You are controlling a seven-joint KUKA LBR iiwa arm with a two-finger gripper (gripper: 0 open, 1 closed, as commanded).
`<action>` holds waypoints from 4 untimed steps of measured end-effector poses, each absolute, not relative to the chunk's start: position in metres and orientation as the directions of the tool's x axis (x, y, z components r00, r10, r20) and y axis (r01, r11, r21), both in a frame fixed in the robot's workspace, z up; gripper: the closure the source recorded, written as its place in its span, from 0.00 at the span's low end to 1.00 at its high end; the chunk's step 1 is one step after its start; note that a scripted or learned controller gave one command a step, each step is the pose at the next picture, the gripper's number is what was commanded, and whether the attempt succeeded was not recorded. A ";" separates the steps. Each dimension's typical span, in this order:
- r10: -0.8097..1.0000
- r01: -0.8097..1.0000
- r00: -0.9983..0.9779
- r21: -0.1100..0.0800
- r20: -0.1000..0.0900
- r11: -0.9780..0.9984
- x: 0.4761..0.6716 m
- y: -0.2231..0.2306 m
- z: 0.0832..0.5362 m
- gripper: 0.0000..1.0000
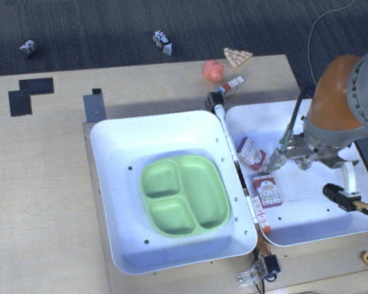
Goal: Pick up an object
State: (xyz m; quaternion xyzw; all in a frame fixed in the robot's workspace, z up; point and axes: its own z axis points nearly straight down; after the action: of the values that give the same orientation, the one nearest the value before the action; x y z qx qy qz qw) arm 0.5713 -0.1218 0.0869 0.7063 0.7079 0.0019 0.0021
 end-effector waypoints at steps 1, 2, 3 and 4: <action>1.000 1.000 -0.003 0.013 -0.002 0.003 0.574 -0.122 0.099 1.00; 1.000 1.000 -0.001 0.005 -0.003 0.001 0.579 -0.186 0.139 1.00; 1.000 1.000 -0.006 0.004 0.002 0.006 0.603 -0.089 0.146 1.00; 1.000 1.000 -0.002 0.004 -0.002 0.002 0.669 -0.198 0.134 1.00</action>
State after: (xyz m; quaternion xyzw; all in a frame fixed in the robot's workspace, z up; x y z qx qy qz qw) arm 0.6692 -0.1984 0.1345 0.7063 0.7079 0.0007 0.0023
